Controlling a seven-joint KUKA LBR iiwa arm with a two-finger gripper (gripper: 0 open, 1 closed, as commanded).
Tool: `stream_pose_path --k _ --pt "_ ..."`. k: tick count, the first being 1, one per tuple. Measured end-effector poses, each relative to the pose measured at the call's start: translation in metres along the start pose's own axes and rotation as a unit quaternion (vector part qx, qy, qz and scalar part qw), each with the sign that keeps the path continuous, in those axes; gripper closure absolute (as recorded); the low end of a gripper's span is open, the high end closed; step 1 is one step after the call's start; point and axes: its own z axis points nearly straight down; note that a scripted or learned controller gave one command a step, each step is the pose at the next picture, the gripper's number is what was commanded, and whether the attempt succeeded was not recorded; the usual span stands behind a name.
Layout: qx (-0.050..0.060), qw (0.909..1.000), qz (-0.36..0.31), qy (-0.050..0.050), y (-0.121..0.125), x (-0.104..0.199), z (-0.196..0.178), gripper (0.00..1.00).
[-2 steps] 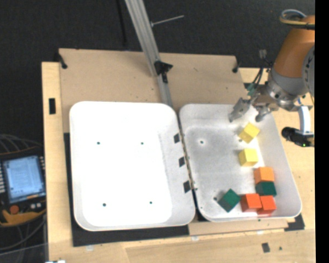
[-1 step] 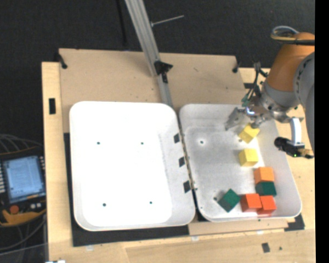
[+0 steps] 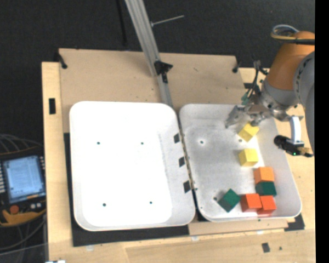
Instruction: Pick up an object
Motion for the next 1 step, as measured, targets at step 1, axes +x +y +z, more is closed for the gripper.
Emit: stream_pose_path --k 1 --pt "-0.003 1.0 -0.001 -0.002 0.0016 -0.002 -0.0119 1.0"
